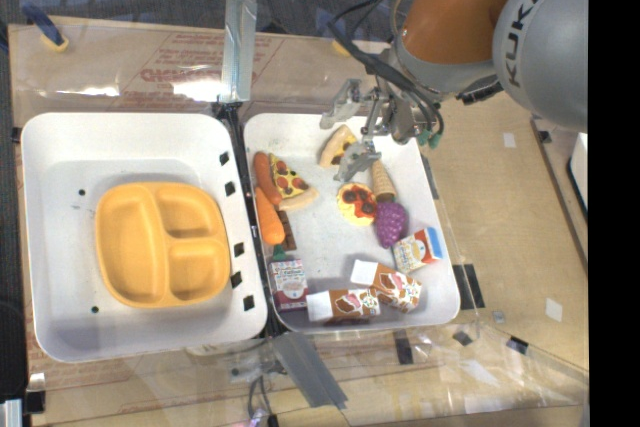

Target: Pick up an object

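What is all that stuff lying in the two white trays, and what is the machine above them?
Divided plate: 1, yellow, left bin.
Pizza slice: 1, red-topped, right bin, upper left.
Hot dog: 1, red, beside the pizza.
Carrot: 1, orange, left wall.
Ice cream cone: 1, tan, upper middle.
Grapes: 1 bunch, purple, centre right.
Small cartons: about 4, brown, red, white, front edge.
Gripper: 1, metal, above right bin's back.
Arm: 1, grey and orange, from right.
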